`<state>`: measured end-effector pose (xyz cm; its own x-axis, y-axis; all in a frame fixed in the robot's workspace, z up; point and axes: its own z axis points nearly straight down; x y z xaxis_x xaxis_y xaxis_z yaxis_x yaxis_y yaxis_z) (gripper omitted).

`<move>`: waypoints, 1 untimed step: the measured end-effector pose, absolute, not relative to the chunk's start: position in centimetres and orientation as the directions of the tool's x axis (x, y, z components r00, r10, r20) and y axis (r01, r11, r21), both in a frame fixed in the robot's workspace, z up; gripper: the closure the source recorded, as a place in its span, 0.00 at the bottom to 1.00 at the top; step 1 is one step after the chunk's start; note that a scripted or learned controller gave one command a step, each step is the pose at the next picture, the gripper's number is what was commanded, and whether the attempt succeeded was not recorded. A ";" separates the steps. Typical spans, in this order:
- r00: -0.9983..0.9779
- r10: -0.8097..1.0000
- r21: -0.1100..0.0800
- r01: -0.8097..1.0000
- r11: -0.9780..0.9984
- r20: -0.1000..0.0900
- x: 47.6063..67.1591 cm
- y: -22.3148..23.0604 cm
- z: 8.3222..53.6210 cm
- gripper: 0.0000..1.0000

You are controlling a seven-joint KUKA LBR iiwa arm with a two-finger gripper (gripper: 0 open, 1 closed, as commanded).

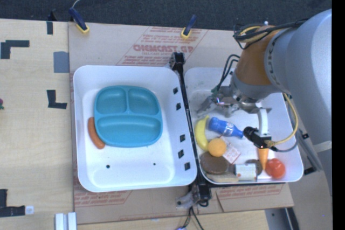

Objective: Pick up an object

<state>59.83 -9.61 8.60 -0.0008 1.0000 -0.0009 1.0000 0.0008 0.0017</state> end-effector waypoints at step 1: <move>-0.001 1.000 0.005 1.000 0.001 -0.002 58.4 -9.7 8.6 0.00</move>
